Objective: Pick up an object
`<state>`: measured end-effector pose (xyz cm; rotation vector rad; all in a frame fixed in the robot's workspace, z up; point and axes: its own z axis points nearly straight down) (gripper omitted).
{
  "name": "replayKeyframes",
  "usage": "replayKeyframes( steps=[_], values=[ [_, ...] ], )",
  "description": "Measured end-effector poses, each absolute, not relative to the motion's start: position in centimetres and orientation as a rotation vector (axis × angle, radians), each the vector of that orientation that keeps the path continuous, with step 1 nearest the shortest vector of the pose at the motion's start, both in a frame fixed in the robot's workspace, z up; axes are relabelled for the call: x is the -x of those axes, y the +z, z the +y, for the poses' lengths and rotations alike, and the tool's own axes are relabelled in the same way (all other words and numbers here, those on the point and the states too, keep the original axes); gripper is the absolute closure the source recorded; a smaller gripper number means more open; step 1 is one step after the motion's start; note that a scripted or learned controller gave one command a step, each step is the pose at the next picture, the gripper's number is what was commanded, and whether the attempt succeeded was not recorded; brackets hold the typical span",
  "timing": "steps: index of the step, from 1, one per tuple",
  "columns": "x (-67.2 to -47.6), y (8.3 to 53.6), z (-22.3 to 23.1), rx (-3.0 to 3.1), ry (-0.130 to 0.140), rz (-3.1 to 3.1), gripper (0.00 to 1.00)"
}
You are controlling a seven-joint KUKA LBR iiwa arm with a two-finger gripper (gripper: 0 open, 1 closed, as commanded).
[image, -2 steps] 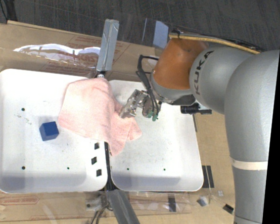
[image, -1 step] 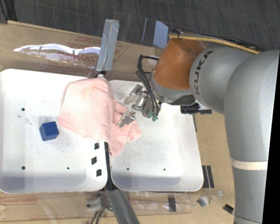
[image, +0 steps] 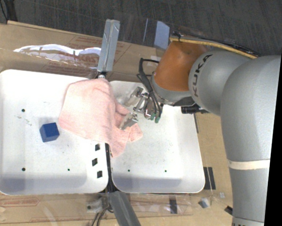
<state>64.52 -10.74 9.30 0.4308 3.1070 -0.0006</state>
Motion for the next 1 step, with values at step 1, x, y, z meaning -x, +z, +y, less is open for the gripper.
replayKeyframes(
  steps=[1],
  values=[
    [-64.65, 10.4, -10.69, -0.426, -0.002, 3.102, 1.0]
  ],
)
